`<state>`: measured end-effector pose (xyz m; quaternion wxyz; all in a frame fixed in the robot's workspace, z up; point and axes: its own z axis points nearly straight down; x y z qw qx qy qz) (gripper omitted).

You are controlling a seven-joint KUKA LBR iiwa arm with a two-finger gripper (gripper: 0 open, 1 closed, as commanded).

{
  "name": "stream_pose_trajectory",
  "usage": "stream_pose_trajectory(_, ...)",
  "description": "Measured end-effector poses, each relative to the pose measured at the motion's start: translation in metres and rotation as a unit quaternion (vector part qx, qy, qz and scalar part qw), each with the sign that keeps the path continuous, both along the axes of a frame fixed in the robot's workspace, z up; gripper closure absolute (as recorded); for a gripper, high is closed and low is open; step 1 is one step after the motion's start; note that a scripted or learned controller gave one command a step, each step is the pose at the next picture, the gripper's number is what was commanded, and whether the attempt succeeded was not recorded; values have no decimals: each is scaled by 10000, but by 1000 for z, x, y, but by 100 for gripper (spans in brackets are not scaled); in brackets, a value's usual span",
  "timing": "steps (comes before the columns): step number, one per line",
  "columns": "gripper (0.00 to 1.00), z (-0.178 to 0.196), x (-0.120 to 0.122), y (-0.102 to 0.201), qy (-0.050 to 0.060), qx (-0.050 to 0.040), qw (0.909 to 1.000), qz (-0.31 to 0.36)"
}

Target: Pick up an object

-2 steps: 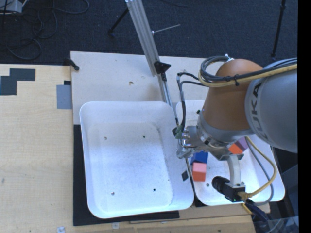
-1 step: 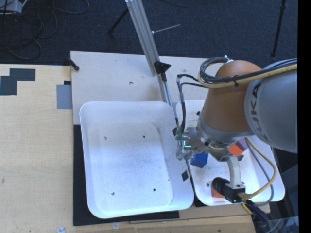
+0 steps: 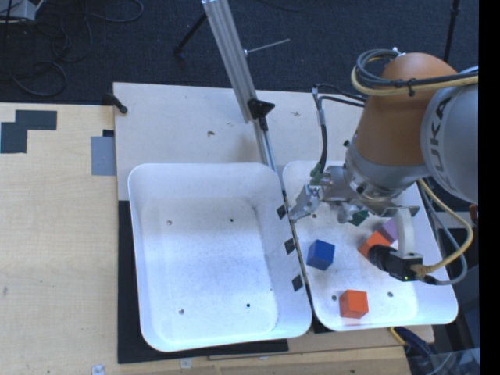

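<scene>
In the right bin [image 3: 437, 307] a blue cube [image 3: 320, 254] lies near the left wall. An orange cube [image 3: 353, 303] sits near the front rim. Another orange piece [image 3: 374, 243] and a purple piece [image 3: 388, 230] lie beside the arm, partly hidden by it, and a bit of green [image 3: 359, 218] peeks out under the wrist. My gripper [image 3: 307, 202] hangs low over the back left of this bin, close to the wall between the bins, above and behind the blue cube. Nothing shows in its grasp.
The left bin [image 3: 156, 186] lies beside it, with black clips [image 3: 290, 246] along the shared wall. A slanted metal bar [image 3: 234, 61] rises behind the bins. The arm's orange and grey body [image 3: 398, 123] covers the back right of the right bin. A cable [image 3: 449, 260] loops at the right.
</scene>
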<state>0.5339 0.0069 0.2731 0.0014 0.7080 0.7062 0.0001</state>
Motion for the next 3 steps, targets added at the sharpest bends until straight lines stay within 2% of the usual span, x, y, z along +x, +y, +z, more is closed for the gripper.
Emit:
stream_pose_trajectory(1,0,9,17,-91,17,-8,10000,-18)
stream_pose_trajectory(2,0,1,18,-67,33,15,10000,22)
stream_pose_trajectory(3,0,33,117,-146,-9,-12,10000,7)
